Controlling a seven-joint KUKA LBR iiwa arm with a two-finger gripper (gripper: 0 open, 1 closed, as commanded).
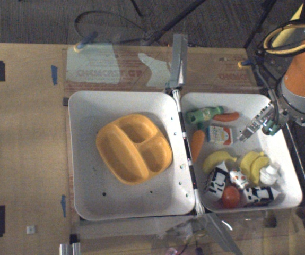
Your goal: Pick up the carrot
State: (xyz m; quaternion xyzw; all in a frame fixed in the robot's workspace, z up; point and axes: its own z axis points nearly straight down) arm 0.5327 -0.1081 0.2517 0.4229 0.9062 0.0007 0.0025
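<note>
1. Carrot (197, 144) lies lengthwise against the left wall of the right bin (294, 187), beside the milk carton (219, 135) and below the green bottle (204, 113).
2. Gripper (250, 129) hovers near the bin's right side, well apart from the carrot; whether its fingers are apart or together cannot be told.
3. A good approach likely means crossing over the carton, aligning the jaws across the carrot's width, and descending clear of the wall and the banana (218, 159).

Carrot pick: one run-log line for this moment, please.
carrot: right bin, left wall | gripper: above bin, right of carrot, apart | grasp: none
</note>
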